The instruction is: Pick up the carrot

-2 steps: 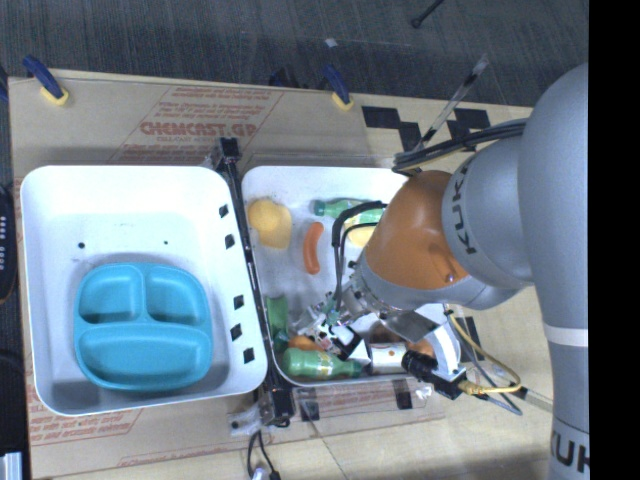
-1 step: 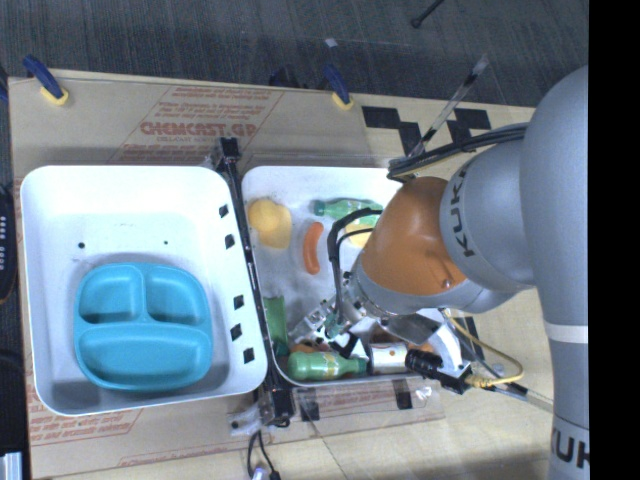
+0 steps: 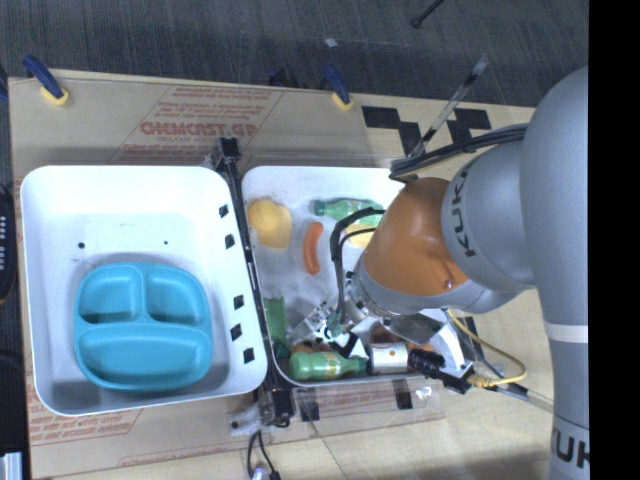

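Clearly the carrot (image 3: 313, 247) lies in the right bin (image 3: 300, 183), its long axis running up and down the view, just right of a yellow fruit (image 3: 269, 222). Further right and lower, the gripper (image 3: 337, 336) sits near a green bottle (image 3: 322, 366); the carrot is up and slightly left of it. Whether it is wide or narrow cannot be told.

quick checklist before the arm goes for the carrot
1. Carrot in view in the right bin: ok.
2. Carrot top uncovered: ok.
3. Room beside the carrot: not ok, the yellow fruit lies close on its left.
4. Gripper over the carrot: not ok, it sits lower in the bin by the green bottle.
5. Gripper opening: cannot tell.
6. Blue divided tray out of the way in the left bin: ok.
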